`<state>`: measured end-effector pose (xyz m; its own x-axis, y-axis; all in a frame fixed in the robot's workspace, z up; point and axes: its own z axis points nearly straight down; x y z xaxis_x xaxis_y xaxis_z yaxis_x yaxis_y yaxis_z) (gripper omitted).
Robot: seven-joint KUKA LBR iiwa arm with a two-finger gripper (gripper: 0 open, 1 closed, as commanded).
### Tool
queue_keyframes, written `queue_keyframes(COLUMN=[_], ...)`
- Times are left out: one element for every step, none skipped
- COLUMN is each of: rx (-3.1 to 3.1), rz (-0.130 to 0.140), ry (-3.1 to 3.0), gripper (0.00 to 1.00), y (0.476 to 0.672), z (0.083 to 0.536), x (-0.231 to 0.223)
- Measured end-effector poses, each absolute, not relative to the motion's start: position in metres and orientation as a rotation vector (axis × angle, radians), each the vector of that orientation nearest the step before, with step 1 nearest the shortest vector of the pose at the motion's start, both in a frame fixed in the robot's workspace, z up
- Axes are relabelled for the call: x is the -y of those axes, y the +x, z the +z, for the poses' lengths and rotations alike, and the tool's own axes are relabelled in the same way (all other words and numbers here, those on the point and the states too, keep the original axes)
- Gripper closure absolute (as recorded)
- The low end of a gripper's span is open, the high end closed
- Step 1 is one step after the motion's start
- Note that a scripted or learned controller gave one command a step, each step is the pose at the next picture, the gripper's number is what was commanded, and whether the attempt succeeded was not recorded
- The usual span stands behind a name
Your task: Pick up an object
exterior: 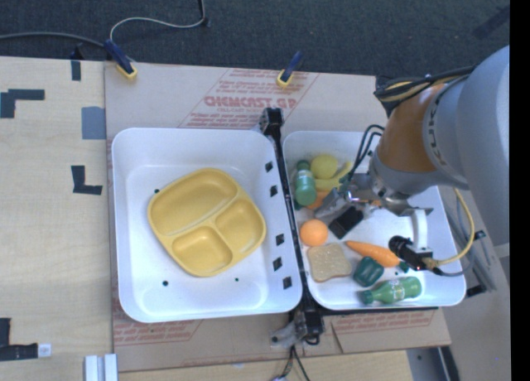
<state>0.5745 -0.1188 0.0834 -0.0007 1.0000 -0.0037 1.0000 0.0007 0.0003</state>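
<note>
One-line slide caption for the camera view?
Arm's gripper low in the right bin among toy foods; yellow tray in the left bin.

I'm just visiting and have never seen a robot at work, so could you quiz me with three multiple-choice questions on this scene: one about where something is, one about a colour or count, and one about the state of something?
1. Where does the yellow divided tray lie?
A. In the left bin
B. In the right bin
C. On the cardboard outside the bins

2. What colour is the ball beside the slice of bread?
A. Blue
B. Orange
C. Purple

3. How does the green bottle near the right bin's front edge rest?
A. Standing upright
B. Lying on its side
C. Hanging from the tool

Answers:
1. A, the tray sits alone in the left bin.
2. B, the ball is plainly orange.
3. B, the bottle lies flat on the bin floor, away from the tool.
</note>
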Motion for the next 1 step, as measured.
queue_keyframes(rx=[-2.222], rz=[-0.006], ry=[2.218], gripper=[1.0], y=[0.5751], z=[0.0902], x=[0.119])
